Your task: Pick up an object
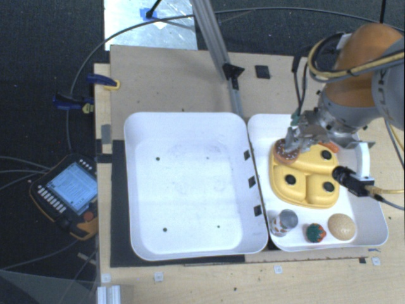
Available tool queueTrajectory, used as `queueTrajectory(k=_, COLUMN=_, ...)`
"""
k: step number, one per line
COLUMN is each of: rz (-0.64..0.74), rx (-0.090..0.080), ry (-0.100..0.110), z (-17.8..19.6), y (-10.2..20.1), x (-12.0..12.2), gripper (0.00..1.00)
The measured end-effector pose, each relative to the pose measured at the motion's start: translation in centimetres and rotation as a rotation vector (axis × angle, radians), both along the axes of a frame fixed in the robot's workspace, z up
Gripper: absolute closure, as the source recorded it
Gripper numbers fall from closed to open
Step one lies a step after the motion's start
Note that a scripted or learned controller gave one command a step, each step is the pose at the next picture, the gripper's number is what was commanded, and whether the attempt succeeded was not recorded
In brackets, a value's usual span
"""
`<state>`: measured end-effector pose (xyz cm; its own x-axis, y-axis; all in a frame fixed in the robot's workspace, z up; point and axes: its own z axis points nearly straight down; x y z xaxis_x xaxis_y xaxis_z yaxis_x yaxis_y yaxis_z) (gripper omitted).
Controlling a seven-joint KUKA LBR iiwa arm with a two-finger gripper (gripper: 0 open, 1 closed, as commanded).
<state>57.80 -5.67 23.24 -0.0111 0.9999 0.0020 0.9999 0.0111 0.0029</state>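
My claw (296, 139): low over the far left corner of the right bin (373, 236), reaching in from the right; whether it is apart or together, I cannot tell.
Nearest thing: a small round brown-rimmed piece (286, 152) resting on the far left lobe of the yellow toy (307, 175), just under my tip and a touch toward the near side.
Yellow toy: a broad lobed block with dark spots, its long axis running from far-left to near-right across the bin; I sit over its far end.
Other candidates: grey-capped piece (283, 221), green-and-red ball (316, 232) and tan egg (341, 226) in a row along the near wall, well apart from me.
Left bin (136, 132): beside me, not my target.
My judgement: the round piece is the closest pick, almost straight down.
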Motion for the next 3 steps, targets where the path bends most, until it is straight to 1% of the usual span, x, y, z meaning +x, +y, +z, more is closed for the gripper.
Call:
queueTrajectory(k=1, rz=0.0, rx=0.0, ry=0.0, z=0.8, y=5.3, x=1.0, gripper=1.0)
queueTrajectory(k=2, rz=-0.001, rx=0.001, ry=-0.001, z=1.1, y=9.9, x=3.1, gripper=1.0)
queueTrajectory(k=3, rz=-0.001, rx=0.0, ry=0.0, z=1.3, y=14.8, x=4.4, gripper=1.0)
